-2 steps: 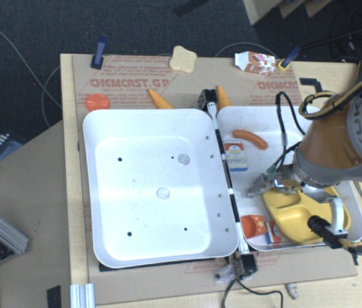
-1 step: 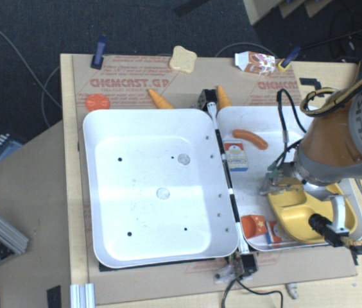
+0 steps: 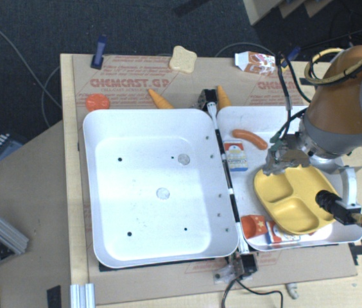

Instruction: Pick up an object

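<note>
Bright, even overhead light on my bench (image 3: 136, 76). Left bin (image 3: 104, 172) nr washed-out white, soft shadow along its near edge. Floor round bench dim. Img slightly soft, grainy; no obvious edge distortion.

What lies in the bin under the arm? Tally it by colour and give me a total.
Yellow: 1, the divided tray
Orange: 1, the sausage
Red and white: 2, the small carton and the packet
Total: 4
</note>
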Motion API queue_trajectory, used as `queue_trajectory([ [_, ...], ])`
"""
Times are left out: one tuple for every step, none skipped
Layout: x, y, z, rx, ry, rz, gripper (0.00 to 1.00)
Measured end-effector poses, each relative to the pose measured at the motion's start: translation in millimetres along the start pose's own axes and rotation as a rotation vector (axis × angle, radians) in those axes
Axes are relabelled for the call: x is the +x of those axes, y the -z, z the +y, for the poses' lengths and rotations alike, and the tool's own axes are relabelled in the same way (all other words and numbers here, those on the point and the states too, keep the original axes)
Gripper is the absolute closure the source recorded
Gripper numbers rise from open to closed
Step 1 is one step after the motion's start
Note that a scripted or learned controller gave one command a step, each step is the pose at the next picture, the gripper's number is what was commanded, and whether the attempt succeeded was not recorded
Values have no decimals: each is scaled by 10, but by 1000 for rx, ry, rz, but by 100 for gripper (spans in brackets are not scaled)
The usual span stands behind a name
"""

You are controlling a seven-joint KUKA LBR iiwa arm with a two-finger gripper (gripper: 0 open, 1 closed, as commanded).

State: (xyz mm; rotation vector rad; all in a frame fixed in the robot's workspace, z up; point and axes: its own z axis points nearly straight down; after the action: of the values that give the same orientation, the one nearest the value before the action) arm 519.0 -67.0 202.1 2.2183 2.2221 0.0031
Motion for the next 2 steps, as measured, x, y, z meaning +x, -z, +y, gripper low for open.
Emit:
queue_trajectory([
  [-4,-9,-8,2,-1,0,0],
  [-367,-1026,-83,0,-1,-1,0],
])
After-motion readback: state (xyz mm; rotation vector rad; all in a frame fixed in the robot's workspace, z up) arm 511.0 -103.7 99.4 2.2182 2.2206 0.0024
